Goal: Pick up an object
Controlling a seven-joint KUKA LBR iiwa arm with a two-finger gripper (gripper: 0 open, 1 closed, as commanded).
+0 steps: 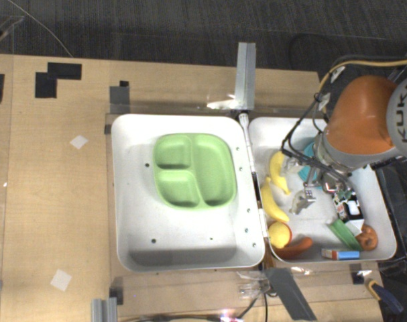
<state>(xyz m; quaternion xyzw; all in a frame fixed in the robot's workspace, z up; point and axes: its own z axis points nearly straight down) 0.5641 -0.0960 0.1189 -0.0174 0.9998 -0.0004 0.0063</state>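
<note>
Orange-banded grey arm low over the right-hand white bin, nothing lifted yet.

The pick looks barely begun: every object I can make out lies on the floor of the right shallow white plastic bin [385, 200], lower right of the frame. Two yellow plastic bananas [275, 188] lie along its left wall, with a yellow lemon-like fruit [279, 234] and a reddish sausage-shaped toy [296, 247] below them, and a green stick [342, 233] and small orange fruit [369, 237] toward the lower right corner. The left bin [133, 180] holds a green three-compartment plastic tray [193, 169]. The arm reaches in from the right edge, wrist bent downward, and its two-finger gripper [303, 200] hangs just right of the bananas. I cannot tell how far apart the fingers are, and nothing shows between them. Closing, gripping and lifting remain.
</note>
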